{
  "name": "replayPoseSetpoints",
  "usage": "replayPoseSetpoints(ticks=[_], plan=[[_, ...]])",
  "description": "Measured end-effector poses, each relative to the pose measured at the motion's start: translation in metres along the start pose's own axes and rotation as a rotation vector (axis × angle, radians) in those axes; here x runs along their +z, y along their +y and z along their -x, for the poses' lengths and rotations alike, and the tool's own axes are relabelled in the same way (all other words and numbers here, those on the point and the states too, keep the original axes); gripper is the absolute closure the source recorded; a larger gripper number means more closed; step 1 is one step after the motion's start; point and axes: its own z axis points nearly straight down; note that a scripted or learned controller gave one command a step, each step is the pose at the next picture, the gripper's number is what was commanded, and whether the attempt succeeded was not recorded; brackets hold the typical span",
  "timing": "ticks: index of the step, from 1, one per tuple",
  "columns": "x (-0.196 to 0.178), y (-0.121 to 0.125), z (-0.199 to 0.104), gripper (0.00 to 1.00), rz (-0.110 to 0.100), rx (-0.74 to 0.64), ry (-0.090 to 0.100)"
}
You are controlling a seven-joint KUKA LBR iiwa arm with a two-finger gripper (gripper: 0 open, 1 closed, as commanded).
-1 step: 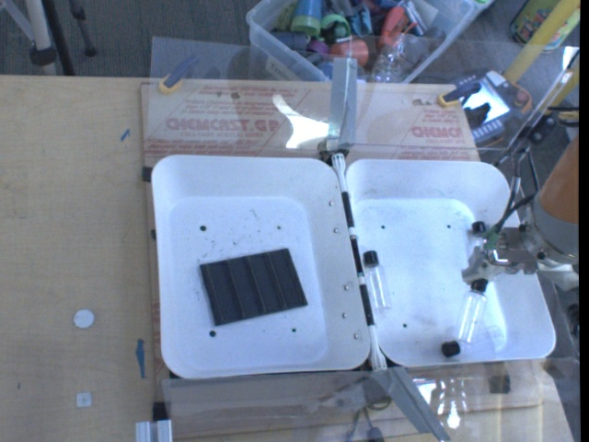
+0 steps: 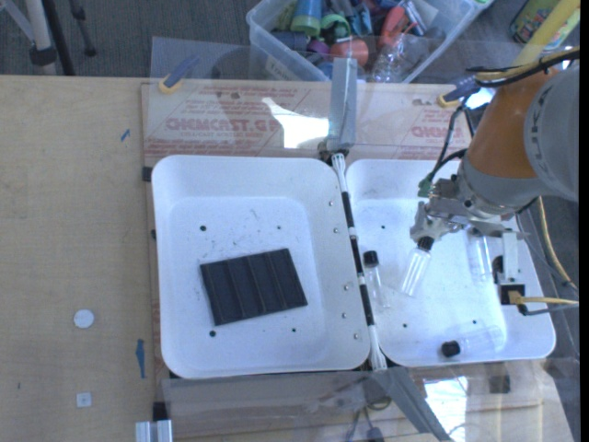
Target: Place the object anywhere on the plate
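Gripper (image 2: 425, 240) hangs over the middle of the right bin (image 2: 534, 339), at the end of the grey arm with its orange band. We see a clear plastic tube (image 2: 414, 270) slanting down and toward the bench's front-left from just under the fingertips, its dark cap up at the fingers; it looks pinched at that capped end, so we judge the fingers narrow on it, though the clear body is hard to read against the white floor.

Dark ribbed plate (image 2: 253, 286) lies flat in the left bin (image 2: 175, 247), near that bin's centre, its long axis running left-right with a slight tilt. From the gripper it lies to the left, across the raised divider (image 2: 354, 247) between the bins.

Other clear tubes rest in the right bin: one against the divider, one toward the right wall, one along the front edge.

We judge the coming move a lift and leftward carry over the divider.
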Motion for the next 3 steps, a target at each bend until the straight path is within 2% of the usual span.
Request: replayPoseSetpoints(ticks=[1,2,3], plan=[[-0.033,0.054,-0.045,1.0,0.005,-0.359,-0.002],[-0.033,0.071,-0.143,1.0,0.004,-0.418,-0.001],[-0.048,0.065,-0.186,1.0,0.006,-0.846,-0.002]])
